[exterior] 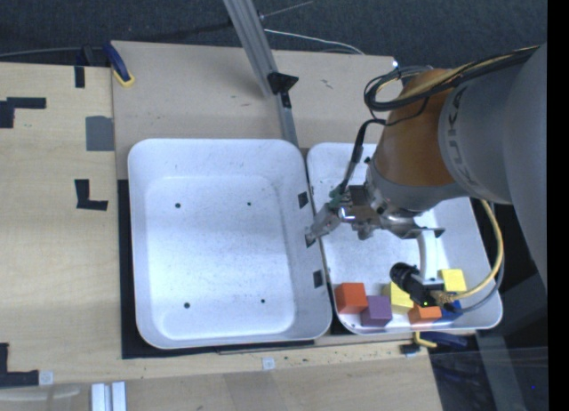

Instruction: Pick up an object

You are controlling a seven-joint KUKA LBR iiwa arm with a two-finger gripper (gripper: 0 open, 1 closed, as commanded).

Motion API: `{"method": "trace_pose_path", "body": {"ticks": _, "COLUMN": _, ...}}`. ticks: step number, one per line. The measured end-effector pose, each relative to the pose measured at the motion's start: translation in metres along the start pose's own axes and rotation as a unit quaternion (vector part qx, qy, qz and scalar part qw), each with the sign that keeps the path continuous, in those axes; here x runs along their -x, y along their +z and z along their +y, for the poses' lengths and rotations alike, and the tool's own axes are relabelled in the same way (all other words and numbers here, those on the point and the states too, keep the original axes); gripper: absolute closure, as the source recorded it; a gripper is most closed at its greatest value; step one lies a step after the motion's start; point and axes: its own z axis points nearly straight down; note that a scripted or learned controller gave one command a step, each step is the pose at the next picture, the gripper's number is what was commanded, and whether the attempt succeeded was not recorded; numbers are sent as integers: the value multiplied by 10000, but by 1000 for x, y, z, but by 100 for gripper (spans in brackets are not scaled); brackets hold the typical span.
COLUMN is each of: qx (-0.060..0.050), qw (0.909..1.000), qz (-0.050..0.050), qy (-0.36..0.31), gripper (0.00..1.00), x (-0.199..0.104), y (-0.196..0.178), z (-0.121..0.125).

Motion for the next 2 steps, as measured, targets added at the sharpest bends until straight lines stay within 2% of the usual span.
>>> {"method": "trace_pose_path", "body": {"ticks": 2, "qx": 10, "qw": 10000, "qz": -7, "qy": 22, "gripper": 0, "x": 3, "y": 0, "z": 1}}
